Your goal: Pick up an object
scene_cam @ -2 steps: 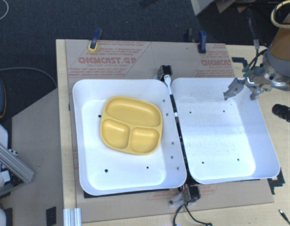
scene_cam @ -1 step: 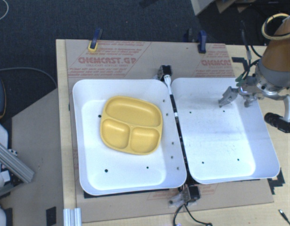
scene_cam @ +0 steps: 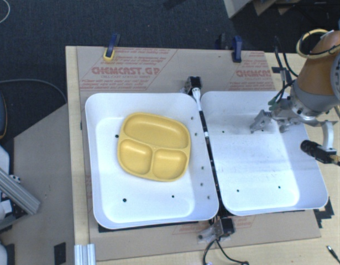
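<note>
A yellow divided plate (scene_cam: 154, 146) with three compartments lies flat in the left bin (scene_cam: 103, 120), slightly above that bin's middle. My gripper (scene_cam: 271, 124) hangs over the upper right part of the right bin (scene_cam: 258, 186), far to the right of the plate. Its two grey fingers (scene_cam: 259, 123) stand apart, so it is open, and nothing is between them. The grey arm with its orange band (scene_cam: 316, 70) comes in from the right edge above the gripper.
The two white bins sit side by side on a cardboard-covered bench (scene_cam: 131, 68), split by a black-and-white divider (scene_cam: 205, 142). Clamps hold the cardboard at the back: yellow (scene_cam: 110, 47) and blue (scene_cam: 236, 47). Cables hang beside the arm on the right.
</note>
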Tool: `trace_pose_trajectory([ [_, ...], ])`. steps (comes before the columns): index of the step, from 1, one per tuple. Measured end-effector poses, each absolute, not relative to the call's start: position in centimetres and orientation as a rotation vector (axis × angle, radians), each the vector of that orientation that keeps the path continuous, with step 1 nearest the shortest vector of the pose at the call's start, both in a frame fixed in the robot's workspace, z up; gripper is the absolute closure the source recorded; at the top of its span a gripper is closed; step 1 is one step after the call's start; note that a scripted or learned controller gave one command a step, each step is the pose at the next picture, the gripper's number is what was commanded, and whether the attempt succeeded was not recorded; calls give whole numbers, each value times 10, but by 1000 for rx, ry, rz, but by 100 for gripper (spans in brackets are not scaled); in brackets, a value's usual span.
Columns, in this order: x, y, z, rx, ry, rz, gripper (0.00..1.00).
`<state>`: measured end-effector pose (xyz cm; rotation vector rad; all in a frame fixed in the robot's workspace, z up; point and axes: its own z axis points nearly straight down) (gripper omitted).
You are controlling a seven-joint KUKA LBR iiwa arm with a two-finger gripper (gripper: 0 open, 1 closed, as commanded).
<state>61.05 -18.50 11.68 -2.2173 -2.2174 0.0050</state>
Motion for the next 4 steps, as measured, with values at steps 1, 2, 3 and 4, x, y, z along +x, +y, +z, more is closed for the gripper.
trace_pose_trajectory([
  [1,610,-184,82,-2218,-2218,4,0],
  [2,611,-185,96,-2222,-2222,-1,100],
  [3,620,-183,142,-2225,-2227,-5,100],
  [4,617,-186,206,-2227,-2229,-6,100],
])
